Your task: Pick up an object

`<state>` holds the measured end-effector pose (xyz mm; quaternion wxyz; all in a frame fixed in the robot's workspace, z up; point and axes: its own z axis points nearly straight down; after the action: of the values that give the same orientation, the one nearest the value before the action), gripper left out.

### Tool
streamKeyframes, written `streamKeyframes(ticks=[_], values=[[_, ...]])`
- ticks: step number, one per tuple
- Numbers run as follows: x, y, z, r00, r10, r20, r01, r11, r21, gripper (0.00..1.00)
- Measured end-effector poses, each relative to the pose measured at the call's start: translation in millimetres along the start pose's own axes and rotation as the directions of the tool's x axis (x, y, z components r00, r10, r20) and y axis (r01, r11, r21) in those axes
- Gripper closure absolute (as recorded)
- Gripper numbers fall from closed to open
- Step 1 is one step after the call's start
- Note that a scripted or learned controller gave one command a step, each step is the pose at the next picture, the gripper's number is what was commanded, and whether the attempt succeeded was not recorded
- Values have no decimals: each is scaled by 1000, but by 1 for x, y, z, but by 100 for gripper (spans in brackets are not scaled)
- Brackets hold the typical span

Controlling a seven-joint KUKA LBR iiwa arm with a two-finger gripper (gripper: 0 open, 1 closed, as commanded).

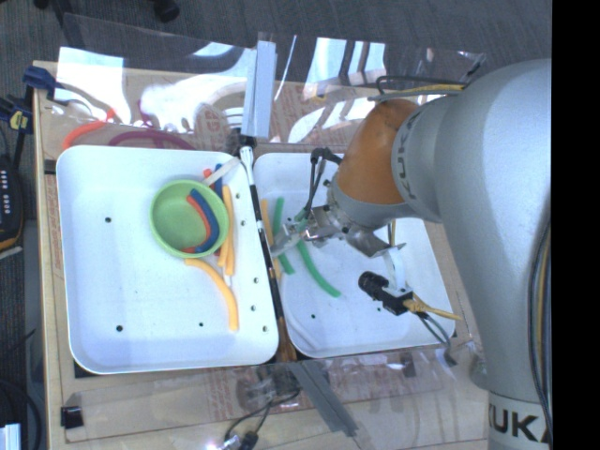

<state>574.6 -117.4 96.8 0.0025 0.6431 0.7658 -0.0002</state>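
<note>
Over the right bin (319, 340), the grey arm w/ orange band (375, 153) reaches in; claw (298, 231) sits low near the bin's left side, among green strips (319, 275) and an orange stick (266, 216). Can't tell if claw is open or closed, or if anything's in it. Left bin (112, 279) has a green bowl (187, 218) w/ red and blue pieces inside, orange strips (225, 293) beside it.

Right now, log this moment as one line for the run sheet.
arm: over right white bin | gripper: low, by green strips | grasp: unconfirmed | left white bin: green bowl, orange strips
</note>
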Motion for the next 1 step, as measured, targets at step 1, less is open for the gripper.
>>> streamKeyframes(ticks=[1], values=[[1, 1, -10, 1000, -6, -2, 6, 1000, 1, 100]])
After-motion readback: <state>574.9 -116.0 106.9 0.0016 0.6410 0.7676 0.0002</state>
